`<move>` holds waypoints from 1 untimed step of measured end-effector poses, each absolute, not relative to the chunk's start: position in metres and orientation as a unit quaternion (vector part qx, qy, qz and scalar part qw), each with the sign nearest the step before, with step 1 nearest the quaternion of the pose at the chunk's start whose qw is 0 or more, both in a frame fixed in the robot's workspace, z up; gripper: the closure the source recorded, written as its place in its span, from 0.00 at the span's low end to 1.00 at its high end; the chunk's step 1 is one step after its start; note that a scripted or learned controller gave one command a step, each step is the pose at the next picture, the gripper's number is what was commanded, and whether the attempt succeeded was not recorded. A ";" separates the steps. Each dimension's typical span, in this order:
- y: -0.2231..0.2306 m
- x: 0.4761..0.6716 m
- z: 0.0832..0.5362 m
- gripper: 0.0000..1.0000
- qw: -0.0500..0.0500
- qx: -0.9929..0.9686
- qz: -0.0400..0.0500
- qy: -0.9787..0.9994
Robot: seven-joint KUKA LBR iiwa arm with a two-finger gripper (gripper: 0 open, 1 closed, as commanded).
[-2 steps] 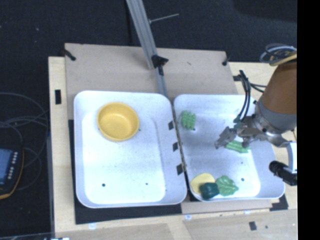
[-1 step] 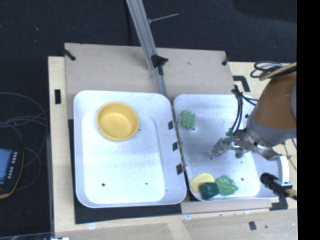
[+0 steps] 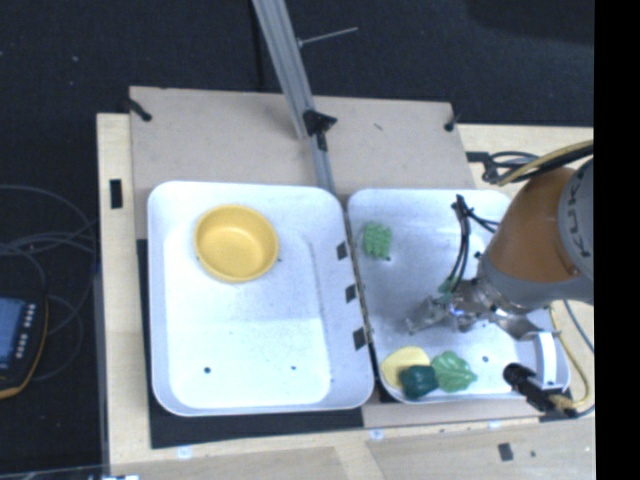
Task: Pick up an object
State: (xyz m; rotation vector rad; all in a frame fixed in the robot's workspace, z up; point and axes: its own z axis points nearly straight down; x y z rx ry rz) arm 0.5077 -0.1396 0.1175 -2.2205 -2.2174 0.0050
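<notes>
A pale wooden bench (image 3: pixel 250 133) was set on a dark floor, with cables trailing off at the left. Two white bins were laid side by side on it: the left bin (image 3: pixel 250 338) had just a yellow bowl (image 3: pixel 237 242) parked at its far-left end. The right bin (image 3: pixel 420 218) was reached into by the arm (image 3: pixel 540 243), and the gripper (image 3: pixel 432 313) was seen low over its middle, though its opening couldn't be made out tbh. A small green piece (image 3: pixel 376 239) was left near the divider; a yellow object (image 3: pixel 400 360), a dark green block (image 3: pixel 418 379) and a light green piece (image 3: pixel 453 370) were bunched at the near edge.
</notes>
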 end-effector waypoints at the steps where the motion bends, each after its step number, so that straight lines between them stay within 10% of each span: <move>1: -0.139 0.510 0.130 1.00 0.000 -0.708 -0.001 -0.707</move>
